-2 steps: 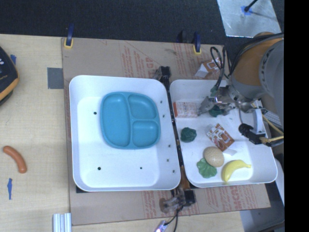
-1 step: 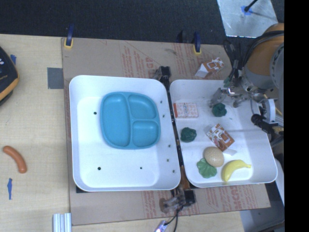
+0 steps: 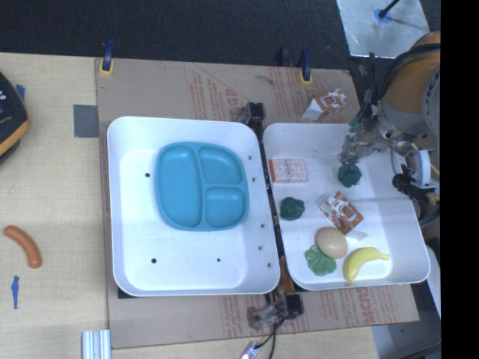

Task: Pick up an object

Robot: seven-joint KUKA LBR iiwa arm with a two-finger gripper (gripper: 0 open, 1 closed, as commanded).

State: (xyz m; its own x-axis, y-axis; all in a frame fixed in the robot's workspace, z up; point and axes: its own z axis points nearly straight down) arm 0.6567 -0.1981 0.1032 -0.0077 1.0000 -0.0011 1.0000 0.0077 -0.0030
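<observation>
A dark green lump (image 3: 349, 175) sits on the floor of the right bin (image 3: 408, 223), toward its far side, and the gripper (image 3: 353, 149) hangs right over it, tips just above or touching its top, too blurred to call spread or clenched. Nothing is lifted, so as I read it the grab and the raise are both left to do. Nearer in that bin lie a snack packet (image 3: 342, 212), an egg-like ball (image 3: 331, 242) and a banana (image 3: 364, 262); beyond its left wall sits the blue divided plate (image 3: 202, 186).

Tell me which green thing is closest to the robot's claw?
The dark green lump in the right bin's upper part, right below the gripper. The other dark green lump sits near the bin's left wall, and the lighter leafy piece lies beside the banana.
</observation>
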